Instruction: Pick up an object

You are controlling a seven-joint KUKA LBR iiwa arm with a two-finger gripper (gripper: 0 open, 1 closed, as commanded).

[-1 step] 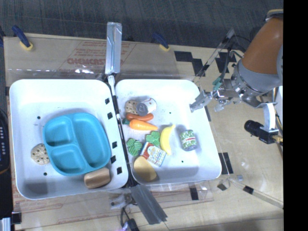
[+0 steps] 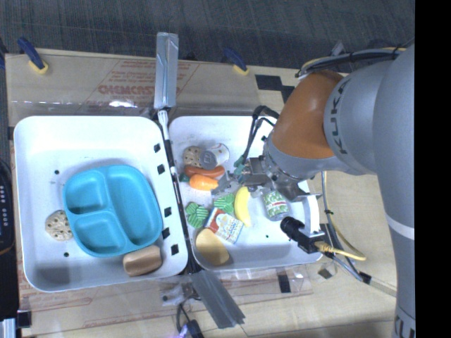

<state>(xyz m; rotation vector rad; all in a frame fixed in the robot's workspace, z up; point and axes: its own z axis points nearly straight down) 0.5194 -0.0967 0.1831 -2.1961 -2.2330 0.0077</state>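
1. Fingers of the gripper are seen low in the right bin, but whether they are spread or pressed together cannot be told, since they are dark and partly masked by the wrist.
2. Nothing is clearly shown between the fingers, so no hold is reported.
3. Just below the fingers, a yellow banana is found, lying roughly upright in the view.
4. Just beside the fingers on the arm's side, a small green-labelled can is seen.
5. Left of the fingers, an orange carrot-like piece is laid, with a red piece just above it and a grey round item further up.
6. Below and left of the fingers, a green ribbed item, a small printed packet and a tan bread-like lump are grouped near the bin's lower edge.
7. Well apart from the fingers, in the left bin, a blue divided tray is placed, with a cookie at its left and a brown bread roll at its lower edge.
8. Behind the fingers, the grey arm with its orange band is seen reaching in.
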